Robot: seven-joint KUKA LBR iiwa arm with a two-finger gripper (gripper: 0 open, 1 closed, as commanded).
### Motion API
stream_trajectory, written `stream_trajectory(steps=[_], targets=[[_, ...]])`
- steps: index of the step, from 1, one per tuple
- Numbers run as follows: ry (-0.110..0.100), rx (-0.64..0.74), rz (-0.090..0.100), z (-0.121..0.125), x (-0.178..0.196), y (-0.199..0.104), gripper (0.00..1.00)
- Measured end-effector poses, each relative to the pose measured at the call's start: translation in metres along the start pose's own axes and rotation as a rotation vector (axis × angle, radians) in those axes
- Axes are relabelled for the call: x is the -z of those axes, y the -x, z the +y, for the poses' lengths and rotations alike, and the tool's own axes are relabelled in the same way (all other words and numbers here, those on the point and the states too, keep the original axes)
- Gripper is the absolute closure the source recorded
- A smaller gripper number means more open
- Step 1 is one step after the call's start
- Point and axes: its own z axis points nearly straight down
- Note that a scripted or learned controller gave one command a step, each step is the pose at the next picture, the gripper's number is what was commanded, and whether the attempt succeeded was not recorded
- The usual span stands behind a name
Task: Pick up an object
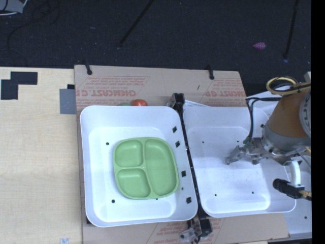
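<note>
Two shallow white plastic bins (94, 136) sit side by side on brown printed cardboard (152, 85). Pale wooden bench surface (35, 161) lies left; dark floor (152, 24) behind.

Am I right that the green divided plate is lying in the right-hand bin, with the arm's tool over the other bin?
Not quite: the camera view shows the green divided plate lying in the left-hand bin. The tool is over the other bin, the right-hand one.
</note>
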Motion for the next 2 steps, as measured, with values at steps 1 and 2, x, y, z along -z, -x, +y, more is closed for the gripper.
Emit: stream_trajectory(steps=[1,2], targets=[[0.002,-0.001,0.000,0.001,0.012,0.001,1.00],[0.005,0.002,-0.002,0.009,0.069,-0.004,1.00]])
